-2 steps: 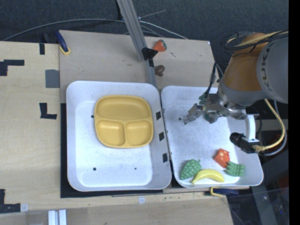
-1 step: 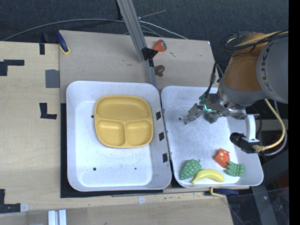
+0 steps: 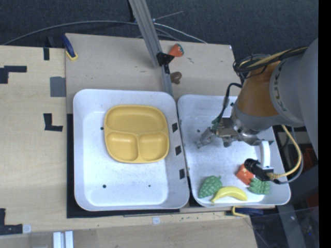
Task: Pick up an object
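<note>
At the near edge of the right bin [image 3: 207, 110] lie a yellow banana [image 3: 230, 194], a green bunch of grapes [image 3: 210, 186] just to its left, a green leafy piece [image 3: 259, 186] to its right and an orange-red piece [image 3: 244, 174] just behind. Farther in, the jaws [image 3: 213, 136] hang over the bin's bare middle, spread open with nothing between them. The left bin [image 3: 85, 154] holds a yellow divided plate [image 3: 137, 133], and beyond both bins the table [image 3: 103, 61] carries a small orange clip [image 3: 177, 49].
</note>
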`<action>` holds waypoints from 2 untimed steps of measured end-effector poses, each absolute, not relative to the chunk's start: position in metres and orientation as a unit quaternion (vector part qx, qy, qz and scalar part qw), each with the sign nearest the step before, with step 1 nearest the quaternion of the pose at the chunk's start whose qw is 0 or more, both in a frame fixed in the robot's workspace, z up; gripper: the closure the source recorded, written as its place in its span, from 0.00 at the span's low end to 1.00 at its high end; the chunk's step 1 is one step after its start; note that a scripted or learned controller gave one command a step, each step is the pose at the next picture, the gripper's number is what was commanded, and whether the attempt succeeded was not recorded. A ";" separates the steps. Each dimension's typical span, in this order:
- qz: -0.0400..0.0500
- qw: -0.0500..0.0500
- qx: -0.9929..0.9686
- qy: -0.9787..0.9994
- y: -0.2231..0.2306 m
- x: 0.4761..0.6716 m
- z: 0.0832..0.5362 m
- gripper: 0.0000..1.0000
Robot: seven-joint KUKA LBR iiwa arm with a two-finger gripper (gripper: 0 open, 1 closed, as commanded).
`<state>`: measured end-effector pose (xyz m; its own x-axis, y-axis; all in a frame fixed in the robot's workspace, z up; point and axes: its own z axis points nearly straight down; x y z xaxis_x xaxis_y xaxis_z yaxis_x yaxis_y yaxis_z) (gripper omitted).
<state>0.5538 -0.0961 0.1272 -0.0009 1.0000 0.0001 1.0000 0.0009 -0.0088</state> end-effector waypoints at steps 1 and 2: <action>0.001 0.000 -0.707 -0.708 -0.096 0.554 0.088 0.00; 0.001 0.001 -0.706 -0.708 -0.095 0.554 0.099 1.00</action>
<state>0.5537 -0.0951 0.0990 -0.0022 1.0000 0.0005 1.0000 0.0022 -0.0020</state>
